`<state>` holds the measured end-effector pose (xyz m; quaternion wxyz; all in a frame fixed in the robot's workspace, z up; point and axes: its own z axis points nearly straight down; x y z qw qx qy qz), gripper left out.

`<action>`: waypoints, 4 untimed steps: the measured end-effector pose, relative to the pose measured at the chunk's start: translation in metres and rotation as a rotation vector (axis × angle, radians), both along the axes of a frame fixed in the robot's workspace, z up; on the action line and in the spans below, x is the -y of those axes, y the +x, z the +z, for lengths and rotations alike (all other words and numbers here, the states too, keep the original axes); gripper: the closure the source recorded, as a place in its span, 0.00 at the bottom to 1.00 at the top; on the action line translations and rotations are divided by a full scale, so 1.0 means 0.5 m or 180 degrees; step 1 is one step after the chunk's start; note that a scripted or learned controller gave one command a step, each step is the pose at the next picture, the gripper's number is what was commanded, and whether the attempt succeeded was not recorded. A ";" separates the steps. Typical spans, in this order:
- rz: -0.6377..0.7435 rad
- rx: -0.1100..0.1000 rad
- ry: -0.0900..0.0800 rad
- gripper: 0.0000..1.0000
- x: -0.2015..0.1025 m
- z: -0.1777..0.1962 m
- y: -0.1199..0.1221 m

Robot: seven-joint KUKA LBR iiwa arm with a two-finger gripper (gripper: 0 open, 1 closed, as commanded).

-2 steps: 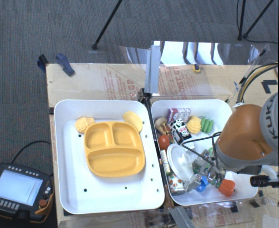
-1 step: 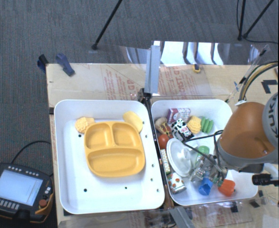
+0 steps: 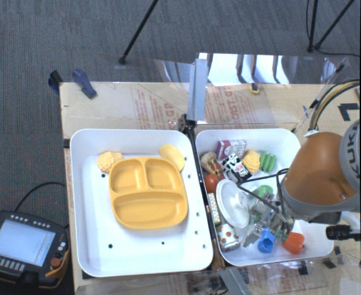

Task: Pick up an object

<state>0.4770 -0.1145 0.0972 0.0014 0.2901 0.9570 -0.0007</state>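
Grey carpet lying all around a cardboard-topped bench [image 3: 131, 106], with tripod legs standing on the floor behind it and a teach pendant [image 3: 22, 246] sitting at the lower left. Hanging low over the right bin [image 3: 285, 137], near its front edge: the gripper [image 3: 267, 221], fingers pointing left into the clutter, too tangled with cables and clear plastic to be telling how far apart they are standing or whether anything is sitting between them. Lying just beside the gripper: a blue cup [image 3: 266, 243] below it, an orange cup [image 3: 294, 242] to the right, a clear plastic bowl [image 3: 232, 204] to the left, a green piece [image 3: 263, 191] just above. Crowding the bin's far half: a purple-and-white carton [image 3: 231, 147], a black-and-white cow toy [image 3: 234, 165], a yellow corn toy [image 3: 252, 161], green pieces [image 3: 267, 161], a red ball [image 3: 212, 183]. Looming over the bin's right side: the orange band [image 3: 315, 171] of the arm. Resting in the left bin [image 3: 85, 183], well apart from the gripper: a yellow divided plate [image 3: 147, 192], with two small yellow toys touching its far edge, one at the left corner [image 3: 108, 160], one at the right [image 3: 172, 156].
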 end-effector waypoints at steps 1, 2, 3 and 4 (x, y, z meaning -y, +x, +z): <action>0.0027 -0.0021 0.0013 0.00 0.032 -0.023 -0.004; 0.0028 -0.0023 0.0018 1.00 0.032 -0.005 -0.003; 0.0029 -0.0025 0.0018 0.00 0.032 -0.005 -0.003; 0.0241 -0.0014 0.0008 0.00 0.012 -0.020 -0.003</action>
